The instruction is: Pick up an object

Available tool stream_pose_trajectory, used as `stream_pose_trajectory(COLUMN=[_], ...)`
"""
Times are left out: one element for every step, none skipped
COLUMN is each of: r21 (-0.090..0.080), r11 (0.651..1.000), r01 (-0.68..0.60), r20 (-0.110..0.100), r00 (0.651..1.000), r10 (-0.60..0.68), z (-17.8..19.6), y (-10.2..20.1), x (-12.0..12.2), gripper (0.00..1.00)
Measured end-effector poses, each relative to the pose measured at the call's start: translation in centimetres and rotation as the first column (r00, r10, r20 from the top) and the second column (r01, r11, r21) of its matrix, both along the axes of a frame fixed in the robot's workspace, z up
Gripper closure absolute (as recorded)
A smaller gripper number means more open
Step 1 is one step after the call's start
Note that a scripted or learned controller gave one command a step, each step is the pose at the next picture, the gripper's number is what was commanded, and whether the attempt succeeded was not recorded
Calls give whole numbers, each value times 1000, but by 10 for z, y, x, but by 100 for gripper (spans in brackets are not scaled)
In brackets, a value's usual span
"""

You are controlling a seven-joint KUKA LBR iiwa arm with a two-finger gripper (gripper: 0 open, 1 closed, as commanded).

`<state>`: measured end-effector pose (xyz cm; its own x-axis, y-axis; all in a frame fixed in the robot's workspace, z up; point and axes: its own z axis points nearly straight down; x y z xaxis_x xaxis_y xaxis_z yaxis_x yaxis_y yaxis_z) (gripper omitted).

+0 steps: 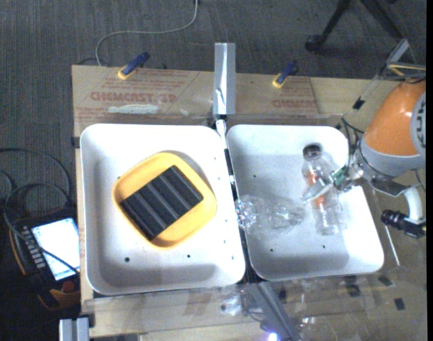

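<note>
The arm [397, 137] is cut off by the right edge, so just its orange band and a bit of grey show. Its gripper [342, 178] sits at the right bin's [358, 258] right wall, too small and cluttered to read. The clear bottle [320, 190] and the crumpled clear plastic [269, 214] left of it blur into the white floor, perhaps touching.

Two white bins [95, 212]; one yellow tray [166, 198]; two clear bottles [317, 180].
</note>
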<state>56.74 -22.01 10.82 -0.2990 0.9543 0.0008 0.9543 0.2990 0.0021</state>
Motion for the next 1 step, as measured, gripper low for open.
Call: stream_pose_trajectory(r21=[13], r11=[999], r01=[-37], r20=[-32], r00=[999], r10=[37], z=[-12], y=[-5], x=[32], gripper=[0])
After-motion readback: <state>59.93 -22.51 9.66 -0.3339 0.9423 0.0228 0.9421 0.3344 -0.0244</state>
